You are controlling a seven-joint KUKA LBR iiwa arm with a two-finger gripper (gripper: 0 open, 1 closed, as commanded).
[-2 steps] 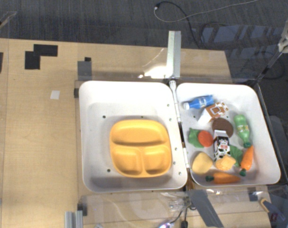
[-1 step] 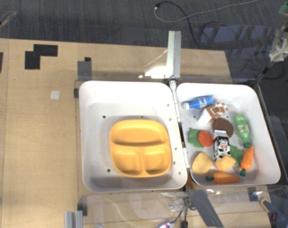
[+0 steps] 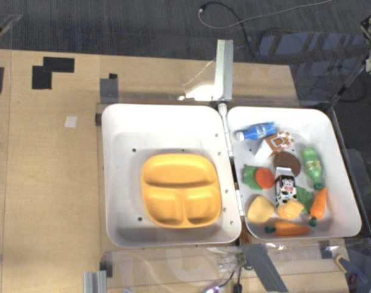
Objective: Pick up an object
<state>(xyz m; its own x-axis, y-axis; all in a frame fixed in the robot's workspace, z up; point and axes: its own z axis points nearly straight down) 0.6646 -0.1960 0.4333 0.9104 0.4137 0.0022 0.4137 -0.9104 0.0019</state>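
**Toys heaped in the right bin, tray in the left**

Toys [image 3: 286, 179] lie in a loose cluster in the right bin [image 3: 333, 129], most of them touching or overlapping. At the far end a blue bottle [image 3: 257, 130] lies on its side, just beside a small brown and white packet [image 3: 280, 141]. Below the packet sits a dark brown disc [image 3: 286, 162], and against its near edge is a black and white carton [image 3: 286, 190] with a cow pattern. A green bottle [image 3: 312, 166] lies along the right side, with an orange carrot [image 3: 318, 202] below it. Left of the disc, a red ball [image 3: 264, 177] rests on a green piece [image 3: 250, 174]. Toward the near wall are a pale yellow fruit [image 3: 261, 210], a lumpy yellow piece [image 3: 290, 210] touching it, and a second carrot [image 3: 289, 229] lying flat in front of both.

What the gripper is doing, and whether it has hold of anything, cannot be told from this view; every toy rests in the bin.

The left bin [image 3: 121, 130] holds a yellow tray [image 3: 181, 188] with three compartments, near its middle. Both bins sit side by side on a pale wooden bench [image 3: 44, 182] that has black marks [image 3: 51, 71] at its far left. A metal post [image 3: 224, 69] stands at the far end of the seam between the bins. Beyond the bench is dark carpet, with a thin cable [image 3: 234, 18] looping across it.
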